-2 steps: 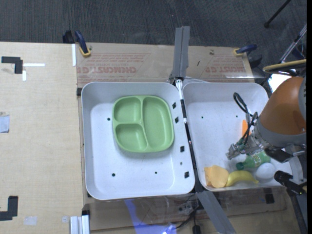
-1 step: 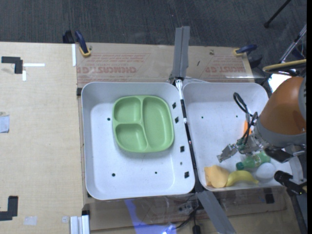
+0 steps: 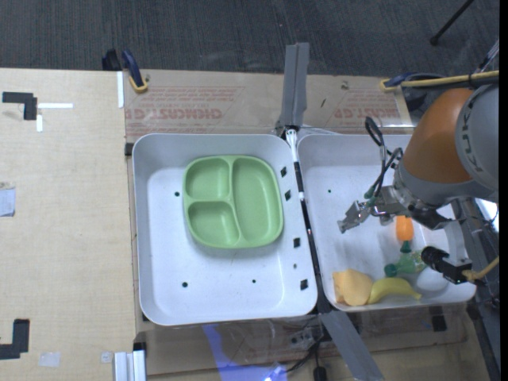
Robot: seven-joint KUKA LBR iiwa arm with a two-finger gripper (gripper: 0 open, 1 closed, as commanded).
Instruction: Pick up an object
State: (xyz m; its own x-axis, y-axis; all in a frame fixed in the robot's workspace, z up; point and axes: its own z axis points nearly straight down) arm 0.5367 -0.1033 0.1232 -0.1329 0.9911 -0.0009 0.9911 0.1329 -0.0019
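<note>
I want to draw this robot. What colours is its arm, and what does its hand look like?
The arm is grey with a big rounded orange band. Its gripper is small, silvery metal with thin fingers. Thin dark cables loop above the wrist.

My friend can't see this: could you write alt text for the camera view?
A grey robot arm reaches from the right, its gripper above the right bin, which holds a banana and small toys. The left bin holds a green plate.

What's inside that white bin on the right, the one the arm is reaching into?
In the right bin: a yellow banana, a pale yellow lump, a small green thing and an orange piece. The arm covers the bin's far right side.
</note>
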